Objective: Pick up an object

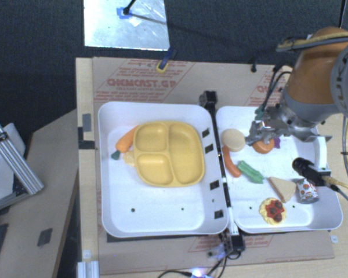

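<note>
Camera view has the jaws (265, 136) down in the right bin (330, 213), right over an orange piece (264, 146); can't tell if they're open or closed. Beside it sit a bun (232, 139), sausage (231, 162), green pod (250, 172), wedge (282, 187) and little pizza (272, 211). Left bin (113, 213) holds a yellow tray (165, 153) and carrot (125, 139).

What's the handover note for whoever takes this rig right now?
Gripper: down in the right bin, over the orange piece at its back; grip state unclear, nothing seen held.
Right bin: bun, sausage, green piece, wedge, pizza, small can.
Left bin: yellow tray, carrot at the tray's left edge.
Done: no pick confirmed.
Left: grasp one object and lift it out.
</note>
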`<control>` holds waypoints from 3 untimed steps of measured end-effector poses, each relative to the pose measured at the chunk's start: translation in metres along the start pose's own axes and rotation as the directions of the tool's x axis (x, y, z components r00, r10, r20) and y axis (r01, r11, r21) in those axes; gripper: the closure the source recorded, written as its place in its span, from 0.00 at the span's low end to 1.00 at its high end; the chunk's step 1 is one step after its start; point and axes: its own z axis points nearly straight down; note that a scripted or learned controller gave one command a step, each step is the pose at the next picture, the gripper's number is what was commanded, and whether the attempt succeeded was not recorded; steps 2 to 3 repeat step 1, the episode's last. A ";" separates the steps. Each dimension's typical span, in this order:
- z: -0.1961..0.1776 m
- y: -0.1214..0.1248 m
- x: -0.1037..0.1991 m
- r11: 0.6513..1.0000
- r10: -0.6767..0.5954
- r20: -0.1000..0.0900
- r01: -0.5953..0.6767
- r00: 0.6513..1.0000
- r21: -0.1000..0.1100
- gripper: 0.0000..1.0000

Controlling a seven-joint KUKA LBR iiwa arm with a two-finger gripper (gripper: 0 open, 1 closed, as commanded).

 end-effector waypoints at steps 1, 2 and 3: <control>-0.002 -0.009 0.011 1.000 -0.004 -0.001 0.004 1.000 0.002 1.00; -0.002 -0.009 0.011 1.000 -0.004 -0.001 0.004 1.000 0.002 1.00; -0.002 -0.009 0.011 1.000 -0.004 -0.001 0.004 1.000 0.002 1.00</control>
